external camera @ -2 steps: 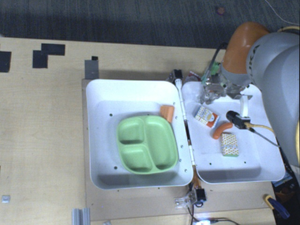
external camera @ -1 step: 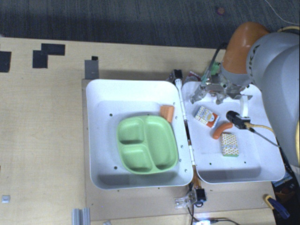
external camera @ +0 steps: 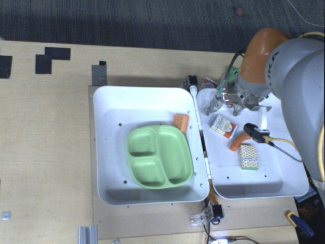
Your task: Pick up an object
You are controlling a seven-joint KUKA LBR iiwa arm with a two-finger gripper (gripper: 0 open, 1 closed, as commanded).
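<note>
Plainly a robotics lab or test cell, not a home. Pale wooden worktop [external camera: 45, 151] marked with black tape patches [external camera: 51, 59], carrying two shallow white bins [external camera: 104, 136] fixed side by side. Grey industrial arm [external camera: 299, 100] with an orange band [external camera: 259, 52] reaching in from the right. Loose cables [external camera: 284, 146] and small metal brackets [external camera: 99, 74] along the bin edges. Dark carpet [external camera: 127, 9] beyond.

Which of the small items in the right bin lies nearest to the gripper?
The white-and-orange packet: it lies just below the gripper, while the orange sausage and patterned box lie farther down.
</note>
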